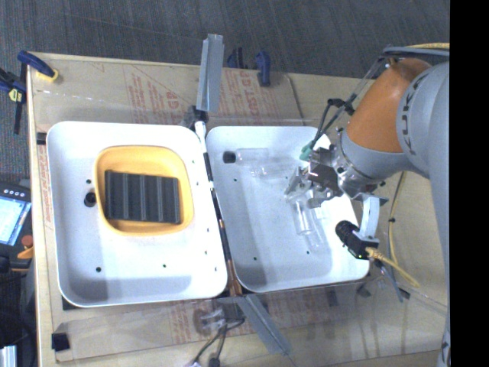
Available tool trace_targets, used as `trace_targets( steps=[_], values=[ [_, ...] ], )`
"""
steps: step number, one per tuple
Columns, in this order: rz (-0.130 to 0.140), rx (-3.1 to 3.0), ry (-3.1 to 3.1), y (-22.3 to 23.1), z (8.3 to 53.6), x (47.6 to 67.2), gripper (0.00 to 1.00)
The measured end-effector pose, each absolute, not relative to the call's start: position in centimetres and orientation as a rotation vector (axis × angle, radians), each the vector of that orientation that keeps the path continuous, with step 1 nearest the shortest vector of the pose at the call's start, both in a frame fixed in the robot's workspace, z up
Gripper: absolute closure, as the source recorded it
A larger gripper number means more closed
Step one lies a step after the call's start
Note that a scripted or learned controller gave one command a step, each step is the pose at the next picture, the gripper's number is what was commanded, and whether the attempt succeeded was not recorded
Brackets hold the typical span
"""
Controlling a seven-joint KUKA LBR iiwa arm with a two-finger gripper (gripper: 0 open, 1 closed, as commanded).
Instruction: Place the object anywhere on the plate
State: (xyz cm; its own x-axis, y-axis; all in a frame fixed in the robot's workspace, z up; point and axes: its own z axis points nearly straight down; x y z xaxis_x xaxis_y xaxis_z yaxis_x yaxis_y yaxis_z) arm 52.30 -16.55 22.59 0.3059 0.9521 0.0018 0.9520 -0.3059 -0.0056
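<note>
While hanging over the right side of the right bin [260, 243], gripper [306, 205] impossible to judge as open or closed. Lying flat on the yellow plate [141, 157] in the left bin [76, 270], well apart: dark ribbed object [144, 196].

We see a dark grey carpet [153, 10] along the top, from ten to two o'clock, under even light. Below it lies a cardboard-covered bench [137, 90], with blue clamps [37, 63] at ten o'clock and near twelve. At nine o'clock, on the left edge, sits a small device with a lit screen [11, 216].
</note>
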Motion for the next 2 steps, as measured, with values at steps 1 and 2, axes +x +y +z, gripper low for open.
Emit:
trace_targets(
  steps=[1, 2],
  values=[
    [0.004, -2.472, -1.932, -9.0, 25.3, 54.9, 1.00],
    [0.004, -2.321, -2.113, -3.2, 21.9, 59.4, 1.00]
  ],
)
